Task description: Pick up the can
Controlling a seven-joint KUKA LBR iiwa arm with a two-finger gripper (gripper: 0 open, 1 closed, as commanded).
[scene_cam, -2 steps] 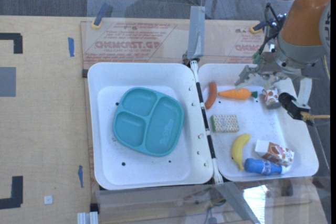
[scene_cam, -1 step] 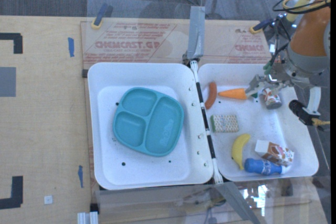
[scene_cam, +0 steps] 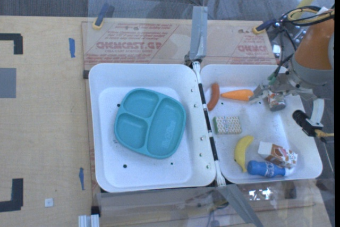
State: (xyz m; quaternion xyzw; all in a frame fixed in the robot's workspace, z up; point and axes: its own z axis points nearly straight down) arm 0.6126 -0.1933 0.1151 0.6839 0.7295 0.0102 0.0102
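Observation:
The can (scene_cam: 276,101), small and silver with a red-and-white label, is in the right bin (scene_cam: 313,170) near its far right side. My gripper (scene_cam: 275,94) is directly over it, with the can showing just below the gripper's metal parts. Whether the can rests on the bin floor or is lifted off it is unclear. The grey arm with its orange band (scene_cam: 314,50) comes in from the right, above the bin's far corner.
Also in the right bin are an orange carrot (scene_cam: 237,95) just left of the can, a sausage (scene_cam: 213,95), a speckled sponge (scene_cam: 227,125), a banana (scene_cam: 243,152), a blue bottle (scene_cam: 268,169) and a brown carton (scene_cam: 280,156). The left bin (scene_cam: 101,114) holds a teal divided plate (scene_cam: 150,122).

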